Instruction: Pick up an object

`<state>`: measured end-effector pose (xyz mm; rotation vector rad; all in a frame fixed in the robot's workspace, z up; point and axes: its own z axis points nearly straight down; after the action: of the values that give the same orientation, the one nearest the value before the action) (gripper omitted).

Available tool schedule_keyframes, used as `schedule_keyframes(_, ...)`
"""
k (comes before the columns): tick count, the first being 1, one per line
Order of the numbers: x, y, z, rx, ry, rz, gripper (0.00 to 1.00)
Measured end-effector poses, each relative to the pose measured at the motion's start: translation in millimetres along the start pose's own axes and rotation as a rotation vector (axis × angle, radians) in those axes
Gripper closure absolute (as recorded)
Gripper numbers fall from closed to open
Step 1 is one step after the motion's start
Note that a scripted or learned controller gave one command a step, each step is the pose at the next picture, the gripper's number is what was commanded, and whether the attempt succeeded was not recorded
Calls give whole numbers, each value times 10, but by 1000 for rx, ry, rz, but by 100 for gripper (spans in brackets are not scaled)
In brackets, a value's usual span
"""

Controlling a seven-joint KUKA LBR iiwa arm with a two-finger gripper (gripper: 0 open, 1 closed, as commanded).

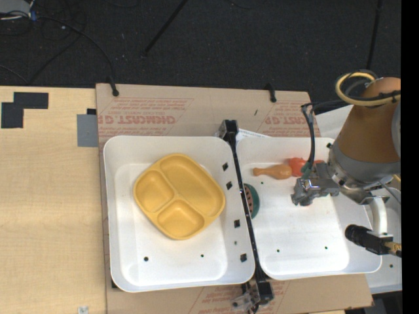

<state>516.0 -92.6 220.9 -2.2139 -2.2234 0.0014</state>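
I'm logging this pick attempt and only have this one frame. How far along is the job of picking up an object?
Done: the arm has reached into the right bin, and the gripper sits low beside the orange toy. In hand: nothing visible between its fingers. Left: grasping and lifting. The toy and a dark green object lie on the bin floor, and the yellow divided plate rests in the left bin.

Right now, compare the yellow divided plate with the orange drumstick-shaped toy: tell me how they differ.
The yellow divided plate is broad and flat with three compartments; the orange drumstick-shaped toy is small and slender. The plate lies in the left bin, far from the gripper; the toy lies in the right bin, just up and left of the gripper. Both rest loose on a white bin floor.
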Motion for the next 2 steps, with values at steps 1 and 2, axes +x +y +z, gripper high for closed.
schedule_keyframes(1,514,27,18,1,0,0,100)
schedule_keyframes(2,1037,175,110,1,-1,-1,100)
